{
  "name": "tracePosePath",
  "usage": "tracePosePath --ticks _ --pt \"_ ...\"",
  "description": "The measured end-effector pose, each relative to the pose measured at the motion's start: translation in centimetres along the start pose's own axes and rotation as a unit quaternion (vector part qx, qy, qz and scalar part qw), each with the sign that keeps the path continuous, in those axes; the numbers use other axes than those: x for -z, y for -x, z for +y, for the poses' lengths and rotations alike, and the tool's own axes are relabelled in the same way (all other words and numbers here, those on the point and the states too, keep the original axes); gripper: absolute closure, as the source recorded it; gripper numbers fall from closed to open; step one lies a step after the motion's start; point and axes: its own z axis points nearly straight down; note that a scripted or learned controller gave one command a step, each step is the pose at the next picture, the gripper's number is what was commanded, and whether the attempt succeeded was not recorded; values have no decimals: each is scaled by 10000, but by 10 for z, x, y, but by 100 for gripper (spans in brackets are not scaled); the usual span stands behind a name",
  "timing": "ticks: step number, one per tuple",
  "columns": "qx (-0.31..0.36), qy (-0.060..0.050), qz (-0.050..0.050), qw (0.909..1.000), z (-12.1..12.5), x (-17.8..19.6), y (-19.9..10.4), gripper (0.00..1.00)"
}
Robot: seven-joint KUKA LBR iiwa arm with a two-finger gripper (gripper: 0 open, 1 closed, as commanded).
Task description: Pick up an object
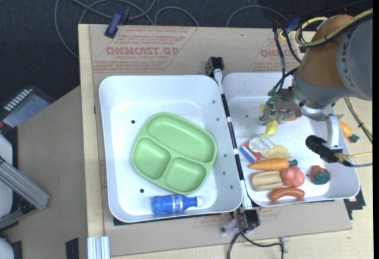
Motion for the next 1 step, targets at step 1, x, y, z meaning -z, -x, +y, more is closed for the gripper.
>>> tracePosePath --ticks 1 --pt "0 -2 3 10000 -21 58 -77 100"
